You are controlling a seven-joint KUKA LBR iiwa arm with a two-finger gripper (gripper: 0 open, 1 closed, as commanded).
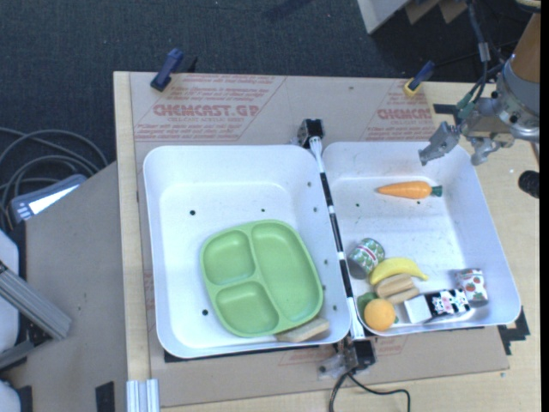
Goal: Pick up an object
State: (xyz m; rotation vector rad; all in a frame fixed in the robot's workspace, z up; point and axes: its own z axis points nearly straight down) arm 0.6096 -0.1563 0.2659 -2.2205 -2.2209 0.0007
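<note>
The bench [129,230] is big and flat, and two white bins sit on it side by side. The left bin [171,178] has a green tray [257,277] with three parts. A small tan block [302,333] lies just under the tray's near edge.

The right bin [489,221] has the things to pick. A carrot [403,190] lies alone near the far side. The other things are packed close in the near corner: a little round can [368,252], a banana [396,270], an orange ball [379,314], a black and white carton [446,303] and a small wrapped cube [471,287].

The gripper [459,140] hangs over the far right corner of the right bin. Its fingers are spread wide and nothing is between them.

I think the carrot is the easy one, because it has room all around. But it is round and long, so it may roll away if one finger bumps it first. The gripper is also close to the bin wall, and it may knock the rim on its way down.

The pile in the corner looks harder. The things touch each other, so the fingers may push them around or grab two at once. The ball may slip out.
</note>
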